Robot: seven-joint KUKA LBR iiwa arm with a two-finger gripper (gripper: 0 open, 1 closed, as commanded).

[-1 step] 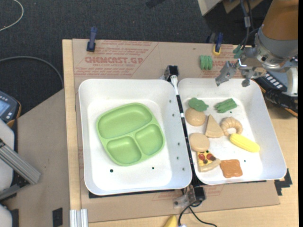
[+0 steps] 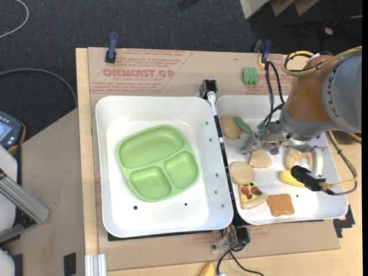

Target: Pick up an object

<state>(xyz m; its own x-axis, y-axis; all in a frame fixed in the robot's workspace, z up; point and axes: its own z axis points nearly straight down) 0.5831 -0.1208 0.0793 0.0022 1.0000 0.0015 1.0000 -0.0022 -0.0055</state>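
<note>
The right bin [image 2: 336,211] holds several toy foods. A tan potato-like piece [image 2: 231,127] and a green pod [image 2: 242,123] lie at its far left. A round tan biscuit [image 2: 241,172], a pizza slice [image 2: 251,194] and a brown toast [image 2: 280,204] lie along the near side. A yellow banana [image 2: 291,179] lies to the right of them. My gripper [image 2: 261,144] hangs low over the middle of this bin, just above a pale tan piece [image 2: 260,160]. The arm's wrist hides whatever lies behind it.
The left bin [image 2: 109,154] holds a light green divided plate [image 2: 158,163]. A green ribbed item [image 2: 249,76] lies on the cardboard beyond the right bin. A black cable [image 2: 313,183] trails from the wrist across the right bin. The arm's orange band [image 2: 307,99] looms over the bin's far right.
</note>
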